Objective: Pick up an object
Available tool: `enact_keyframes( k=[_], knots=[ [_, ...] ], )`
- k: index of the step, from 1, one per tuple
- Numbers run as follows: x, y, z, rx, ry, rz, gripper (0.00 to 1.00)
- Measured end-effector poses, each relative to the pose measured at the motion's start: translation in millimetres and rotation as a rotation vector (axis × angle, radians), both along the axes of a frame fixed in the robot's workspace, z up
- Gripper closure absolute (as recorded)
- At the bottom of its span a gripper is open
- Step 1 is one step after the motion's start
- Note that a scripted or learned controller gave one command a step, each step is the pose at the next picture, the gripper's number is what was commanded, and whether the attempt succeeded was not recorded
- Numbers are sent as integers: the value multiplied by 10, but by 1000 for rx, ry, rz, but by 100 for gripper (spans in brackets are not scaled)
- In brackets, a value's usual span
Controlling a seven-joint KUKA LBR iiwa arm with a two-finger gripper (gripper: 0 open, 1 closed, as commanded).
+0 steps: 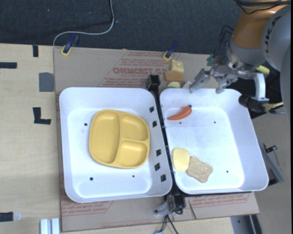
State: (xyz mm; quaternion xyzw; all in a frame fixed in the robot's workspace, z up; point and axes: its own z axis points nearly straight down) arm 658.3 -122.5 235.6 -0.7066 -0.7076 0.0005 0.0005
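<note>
My jaws, spread apart, hover beyond the right bin's (244, 145) far rim; descending here risks missing the chili (179, 113).

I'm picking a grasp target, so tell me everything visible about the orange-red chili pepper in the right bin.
The chili pepper is a small, slim, curved piece, orange-red with a short green stem at its upper right end. It looks smooth and glossy, like plastic toy food. It lies flat on the floor of the right bin, in the far left part near the divider, tilted with the stem end higher in the view. Nothing touches it; the gripper hangs apart, above the bin's far rim.
</note>
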Motion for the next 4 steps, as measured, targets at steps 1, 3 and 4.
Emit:
enact_keyframes(
  k=[1,3,4],
  knots=[
    [-179,-42,-1503,5,4,-4,0],
    [37,185,-1514,0,0,1,0],
    [39,182,-1414,0,0,1,100]
  ],
)
